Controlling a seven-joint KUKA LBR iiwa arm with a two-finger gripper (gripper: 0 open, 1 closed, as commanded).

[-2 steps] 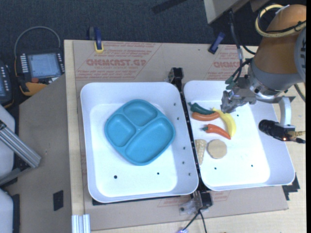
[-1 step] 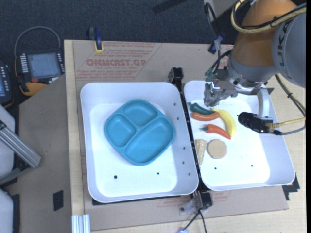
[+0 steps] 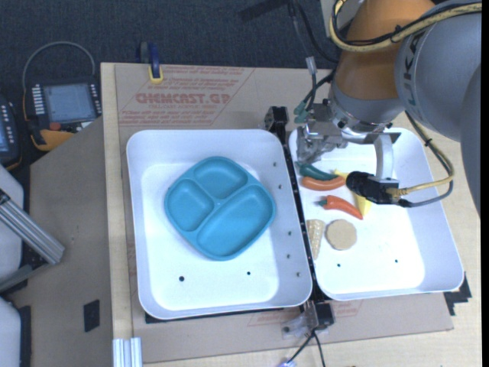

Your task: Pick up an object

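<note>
My gripper [image 3: 312, 150] hangs over the back left corner of the right bin [image 3: 428, 266], under the orange band of the arm. Just in front of it lie a curved green toy vegetable [image 3: 321, 173] and an orange piece [image 3: 322, 183] tucked against it. Further forward are a red-orange pepper [image 3: 340, 204], a small yellow piece [image 3: 368, 198], a round tan biscuit [image 3: 341, 235] and a cream cone [image 3: 315, 238]. Nothing shows in the gripper's grasp.
The left bin [image 3: 153, 281] holds a blue divided plate [image 3: 220, 206]. A black fitting [image 3: 367, 183] with a yellow cable [image 3: 428, 188] hangs from the arm over the right bin. The wall between the bins [image 3: 296, 205] runs right beside the gripper.
</note>
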